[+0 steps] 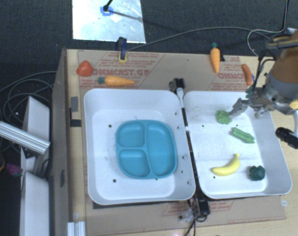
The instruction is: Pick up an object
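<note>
Camera view has my arm (285, 77) reaching in from the right edge, its orange band showing above the wrist, with the wrist hanging over the far right part of the right bin (274, 178). From there the gripper (235, 108) stretches down and to the left at a slant, its tip ending right at the broccoli floret (223, 116). I cannot tell whether the fingers are apart or together; they read as one pale grey blur against the white bin, and I see nothing clamped between them.

That broccoli is small and bumpy, light green, lying on the bin floor in the upper middle of the right bin, touching or just under the gripper tip; I cannot say which. Below and to its right lies a darker green pea pod (243, 135), set on a diagonal. Nearer the front edge a yellow banana (226, 166) curves upward, and just beside it to the right sits a dark green lump (257, 172) I cannot identify.

My left bin (97, 136) carries a blue divided plate (146, 148) lying flat. On the table (153, 65) behind the bins I see a tomato (84, 69) and three carrots (116, 81), (215, 58), (247, 74).
</note>
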`<state>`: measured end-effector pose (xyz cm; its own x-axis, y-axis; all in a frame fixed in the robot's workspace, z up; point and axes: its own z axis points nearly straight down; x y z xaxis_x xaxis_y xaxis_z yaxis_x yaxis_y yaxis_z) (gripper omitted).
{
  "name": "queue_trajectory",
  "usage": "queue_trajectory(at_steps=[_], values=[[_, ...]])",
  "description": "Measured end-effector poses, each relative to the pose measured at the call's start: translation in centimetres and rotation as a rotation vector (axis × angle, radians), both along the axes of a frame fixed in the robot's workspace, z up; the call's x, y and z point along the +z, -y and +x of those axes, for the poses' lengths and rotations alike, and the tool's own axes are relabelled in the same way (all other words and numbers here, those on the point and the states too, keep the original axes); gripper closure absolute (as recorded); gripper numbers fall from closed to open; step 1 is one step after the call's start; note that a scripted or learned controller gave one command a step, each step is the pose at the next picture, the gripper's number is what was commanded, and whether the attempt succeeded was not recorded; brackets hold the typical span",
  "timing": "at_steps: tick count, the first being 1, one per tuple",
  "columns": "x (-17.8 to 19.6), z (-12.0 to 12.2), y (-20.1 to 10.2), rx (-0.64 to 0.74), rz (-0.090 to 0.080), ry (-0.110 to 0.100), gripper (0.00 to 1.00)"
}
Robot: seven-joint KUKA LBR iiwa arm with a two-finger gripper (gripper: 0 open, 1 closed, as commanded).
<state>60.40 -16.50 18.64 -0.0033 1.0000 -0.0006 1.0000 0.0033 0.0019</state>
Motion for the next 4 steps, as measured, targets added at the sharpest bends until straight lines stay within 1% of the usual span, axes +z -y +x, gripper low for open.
queue_trajectory(at_steps=[1, 2, 3, 4], values=[[-10.2, -7.2, -1.2, -0.002, 0.0, -0.001, 0.0], [-10.1, 0.0, 1.4, 0.0, -0.001, 0.002, 0.0], [-10.4, 6.1, -3.0, -0.005, 0.003, -0.019, 0.0], [-10.3, 6.3, 1.3, 0.0, 0.0, -0.01, 0.0]])
